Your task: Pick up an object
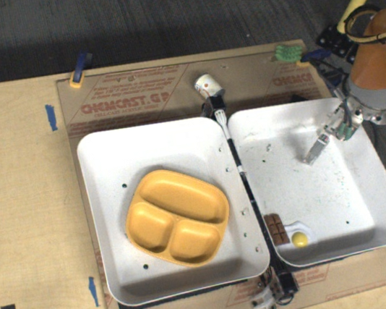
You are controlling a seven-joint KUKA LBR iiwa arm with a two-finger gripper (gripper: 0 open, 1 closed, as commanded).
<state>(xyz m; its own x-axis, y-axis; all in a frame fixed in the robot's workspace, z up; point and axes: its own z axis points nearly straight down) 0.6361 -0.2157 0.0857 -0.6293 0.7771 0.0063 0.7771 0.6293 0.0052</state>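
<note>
Two white bins are counted: a left bin (105,201) and a right bin (374,186). One yellow divided tray (177,215) is seen at nine o'clock; one brown block (275,228) and one yellow ball (299,239) at five o'clock.

the left bin (100,166) is mostly taken up by a yellow divided tray (178,216), which leaves only a bare strip along the far wall and narrow margins at the sides. the right bin (380,177) has far more open floor: its middle and near right are bare. the gripper (317,149) hangs over its far part, with the arm (375,61) coming across the far right corner. a small brown block (276,229) and a yellow-and-white piece (299,238) crowd the near left corner, close against the ridge between the bins.
</note>
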